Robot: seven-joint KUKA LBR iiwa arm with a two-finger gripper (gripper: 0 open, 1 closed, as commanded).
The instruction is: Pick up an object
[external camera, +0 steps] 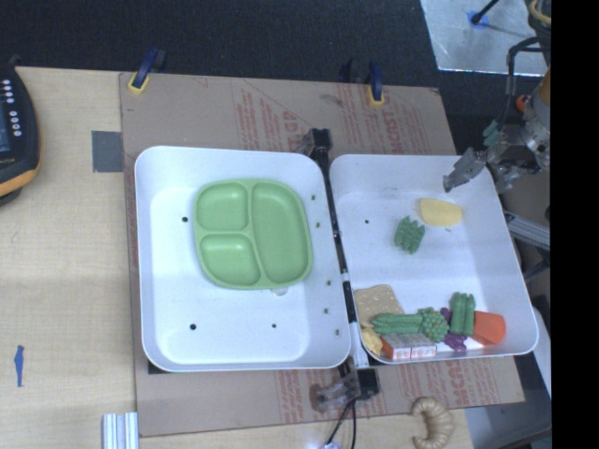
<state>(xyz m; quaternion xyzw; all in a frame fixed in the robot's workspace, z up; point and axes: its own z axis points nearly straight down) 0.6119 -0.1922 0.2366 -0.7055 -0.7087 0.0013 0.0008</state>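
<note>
claw [465, 172]: I saw it at right bin's [487, 251] 1 o'clock rim; couldn't tell its state
nearest: yellow piece [440, 212], apart
left bin [159, 251]: green plate [253, 233]

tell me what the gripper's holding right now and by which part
Nothing is held. The gripper sits at the right bin's upper right corner with no object between its fingers; the yellow piece lies apart, lower left of it.
</note>
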